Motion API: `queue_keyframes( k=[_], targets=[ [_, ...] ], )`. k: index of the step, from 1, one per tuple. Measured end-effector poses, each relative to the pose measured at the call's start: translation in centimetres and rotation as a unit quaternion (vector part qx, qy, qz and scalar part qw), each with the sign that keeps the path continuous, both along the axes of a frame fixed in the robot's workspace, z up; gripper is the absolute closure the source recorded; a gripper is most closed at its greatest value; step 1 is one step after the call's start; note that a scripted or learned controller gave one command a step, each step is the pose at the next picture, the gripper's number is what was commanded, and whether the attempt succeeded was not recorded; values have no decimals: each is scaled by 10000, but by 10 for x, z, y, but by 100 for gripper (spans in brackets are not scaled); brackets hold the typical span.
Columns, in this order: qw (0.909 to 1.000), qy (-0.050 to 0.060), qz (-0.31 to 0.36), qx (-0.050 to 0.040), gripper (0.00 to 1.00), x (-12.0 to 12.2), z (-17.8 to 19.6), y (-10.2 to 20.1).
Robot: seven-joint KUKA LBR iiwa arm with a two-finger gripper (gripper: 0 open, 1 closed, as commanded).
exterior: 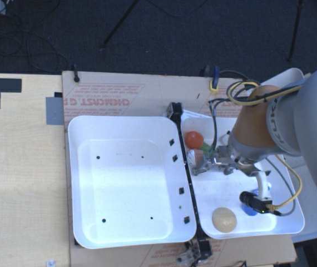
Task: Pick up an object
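Two shallow white bins are counted on one table [19,177]: the left bin [125,188] and the right bin [225,193]. One cardboard sheet [147,90] is seen beneath them. In the right bin, one red-orange ball [194,139], one beige round object [224,219], one small green piece [206,147] and one blue object [249,208], partly hidden, are recorded. Four dark dots [98,158] are marked on the left bin's floor. One arm [258,127] is shown.

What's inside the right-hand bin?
A red ball, a green scrap beside it, and a beige round lump by the near rim. The arm hides the bin's far right part.
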State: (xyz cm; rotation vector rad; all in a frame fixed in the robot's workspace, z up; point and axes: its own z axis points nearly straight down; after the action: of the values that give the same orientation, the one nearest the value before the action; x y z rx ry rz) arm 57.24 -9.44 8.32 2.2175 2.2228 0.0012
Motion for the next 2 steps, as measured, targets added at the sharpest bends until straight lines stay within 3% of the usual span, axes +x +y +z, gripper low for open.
queue_keyframes(
  k=[1, 2],
  targets=[
    [10000, -2, -18, -9, 0, 22, 37, -43],
    [10000, 15, 4, -40, 0, 61, 39, -11]
  ],
)
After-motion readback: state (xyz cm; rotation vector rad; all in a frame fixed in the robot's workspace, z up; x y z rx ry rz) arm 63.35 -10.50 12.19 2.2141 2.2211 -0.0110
